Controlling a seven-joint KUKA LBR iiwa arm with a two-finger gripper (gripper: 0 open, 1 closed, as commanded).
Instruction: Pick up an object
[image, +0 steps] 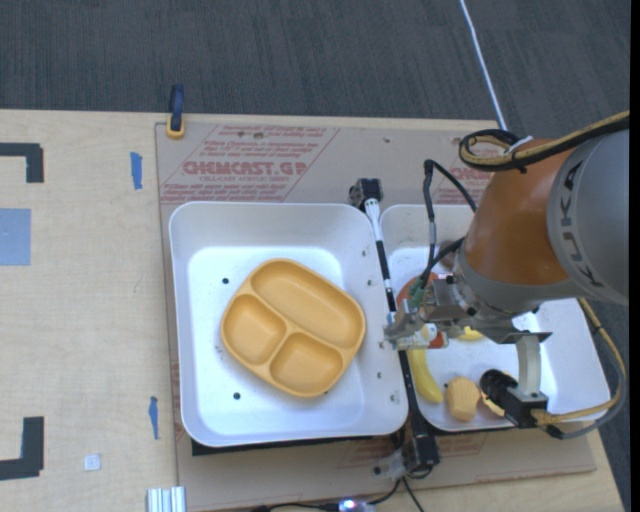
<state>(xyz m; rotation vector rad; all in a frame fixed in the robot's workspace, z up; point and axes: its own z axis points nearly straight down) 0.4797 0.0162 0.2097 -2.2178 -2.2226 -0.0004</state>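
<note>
My gripper hangs low over the left edge of the right bin, close to the wall between the two bins. A yellow banana lies just below it, along that bin's left side. A pale yellow lumpy object rests near the bin's front edge, to the right of the banana. A small red and green object peeks out just above the gripper. Another bit of yellow shows under the wrist. The arm hides much of the right bin.
The left bin holds a yellow-orange divided plate with three compartments. A black fitting hangs off the arm over the right bin's front. Cables run along the wall between the bins.
</note>
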